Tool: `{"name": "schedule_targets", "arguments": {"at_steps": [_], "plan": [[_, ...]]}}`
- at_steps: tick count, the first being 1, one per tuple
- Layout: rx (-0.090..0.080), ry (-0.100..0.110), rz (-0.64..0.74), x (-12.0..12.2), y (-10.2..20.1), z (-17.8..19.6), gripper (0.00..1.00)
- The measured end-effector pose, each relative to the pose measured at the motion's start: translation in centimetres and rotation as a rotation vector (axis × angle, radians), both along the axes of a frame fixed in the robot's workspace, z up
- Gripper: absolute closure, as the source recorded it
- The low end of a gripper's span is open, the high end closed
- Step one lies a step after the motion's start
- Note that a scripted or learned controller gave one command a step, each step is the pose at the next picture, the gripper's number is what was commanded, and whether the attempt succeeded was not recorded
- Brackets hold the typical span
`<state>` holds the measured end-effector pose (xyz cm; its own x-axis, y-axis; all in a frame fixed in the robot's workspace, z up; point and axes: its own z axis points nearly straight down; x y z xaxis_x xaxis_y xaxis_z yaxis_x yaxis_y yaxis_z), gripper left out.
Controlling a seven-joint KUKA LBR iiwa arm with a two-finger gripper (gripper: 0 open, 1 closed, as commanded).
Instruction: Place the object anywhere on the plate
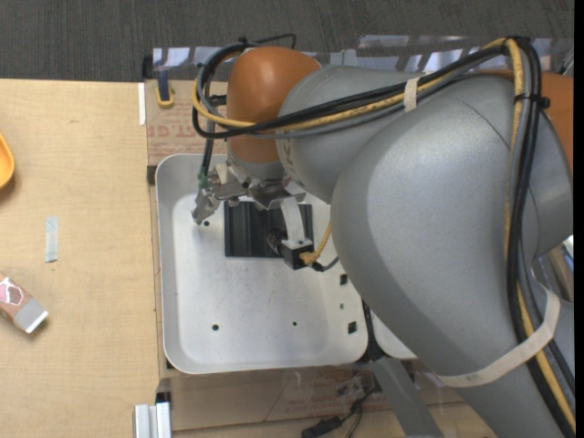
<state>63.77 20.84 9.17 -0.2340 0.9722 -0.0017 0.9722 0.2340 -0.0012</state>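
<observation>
White bin point(182, 336) | arm point(438, 199) reaches over bin | gripper point(251, 231) low at bin's far end, grip state unclear | step: likely picking | next: confirm hold, locate plate

The light is even and bright, with soft glare on the grey arm point(438, 208). Shadows in the white bin point(255, 336) are faint. The view is sharp overall.

A dark grey carpet floor point(274, 12) runs across the far side of the scene. On the left lies a light wooden counter point(82, 172) with a smooth, pale grain. Brown cardboard point(178, 121) shows just beside its far right corner. The light is even and soft, without strong shadows.
</observation>
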Motion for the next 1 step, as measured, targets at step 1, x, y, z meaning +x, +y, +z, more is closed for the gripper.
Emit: {"name": "schedule_targets", "arguments": {"at_steps": [1], "plan": [[0.003,-0.004,-0.57,2.05,-0.29,0.16,0.0]]}}
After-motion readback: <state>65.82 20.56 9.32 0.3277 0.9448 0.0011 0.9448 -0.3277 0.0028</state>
